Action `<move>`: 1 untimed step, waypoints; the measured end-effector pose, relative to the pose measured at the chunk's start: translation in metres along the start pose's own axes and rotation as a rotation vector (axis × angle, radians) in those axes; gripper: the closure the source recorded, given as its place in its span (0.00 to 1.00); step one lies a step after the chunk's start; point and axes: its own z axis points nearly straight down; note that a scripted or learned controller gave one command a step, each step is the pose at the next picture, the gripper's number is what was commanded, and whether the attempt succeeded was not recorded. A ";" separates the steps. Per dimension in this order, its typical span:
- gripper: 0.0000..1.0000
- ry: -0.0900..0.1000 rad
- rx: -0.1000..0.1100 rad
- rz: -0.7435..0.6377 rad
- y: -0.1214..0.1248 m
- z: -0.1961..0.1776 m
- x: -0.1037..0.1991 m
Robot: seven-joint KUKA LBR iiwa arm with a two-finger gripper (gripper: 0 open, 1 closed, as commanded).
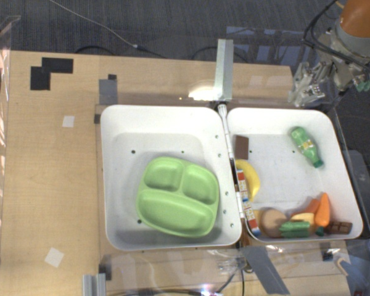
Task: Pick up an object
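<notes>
Camera view shows the jaws [309, 86] up past the far edge of the right bin [277, 128], shut or spread I cannot tell, so the reach is just starting and must drop to the green bottle [306, 145] just below.

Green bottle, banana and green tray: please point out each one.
green bottle [306, 145], camera view, middle of its body
banana [251, 179], camera view, middle of its curve
green tray [178, 196], camera view, central divider
</notes>
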 end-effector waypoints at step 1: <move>1.00 -0.011 0.004 -0.002 0.000 -0.014 -0.003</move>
